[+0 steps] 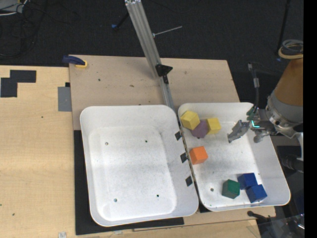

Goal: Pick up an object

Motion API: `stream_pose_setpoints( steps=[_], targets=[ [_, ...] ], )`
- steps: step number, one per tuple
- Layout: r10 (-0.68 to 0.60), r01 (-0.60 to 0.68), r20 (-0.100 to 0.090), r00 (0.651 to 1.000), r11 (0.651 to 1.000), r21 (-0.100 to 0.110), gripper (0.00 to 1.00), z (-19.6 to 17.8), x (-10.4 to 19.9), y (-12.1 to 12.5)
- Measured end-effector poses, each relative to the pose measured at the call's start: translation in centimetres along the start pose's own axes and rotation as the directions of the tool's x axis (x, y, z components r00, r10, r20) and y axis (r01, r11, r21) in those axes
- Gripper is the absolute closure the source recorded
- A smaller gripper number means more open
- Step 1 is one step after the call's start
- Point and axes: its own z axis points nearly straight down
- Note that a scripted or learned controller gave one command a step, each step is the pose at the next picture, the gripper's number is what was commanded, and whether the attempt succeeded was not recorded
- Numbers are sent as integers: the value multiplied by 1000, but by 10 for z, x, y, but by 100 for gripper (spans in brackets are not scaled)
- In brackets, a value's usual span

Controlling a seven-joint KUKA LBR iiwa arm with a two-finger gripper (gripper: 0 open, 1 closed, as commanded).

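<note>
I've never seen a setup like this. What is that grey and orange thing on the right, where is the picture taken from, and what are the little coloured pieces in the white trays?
One camera fixed above the bench looks down at a slant. The grey and orange thing is a robot arm reaching in from the right; its claw hangs over the right tray with nothing between its fingers. That tray holds small blocks: two yellow blocks touching a purple one, an orange block, a green block and two blue blocks. The left tray sits beside it. The arm's job is to pick one up.
</note>
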Motion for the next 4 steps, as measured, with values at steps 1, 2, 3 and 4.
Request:
stream_pose_setpoints(
  steps=[1,2,3,4],
  targets=[
    [2,-2,1,1000,1000,-5,0,-2,-1,1],
    [2,-2,1,1000,1000,0,0,44,-8,0],
    [2,-2,0,1000,1000,0,0,88,-8,-3],
    [3,-3,1,1000,1000,-6,0,137,-7,-2]
  ],
)
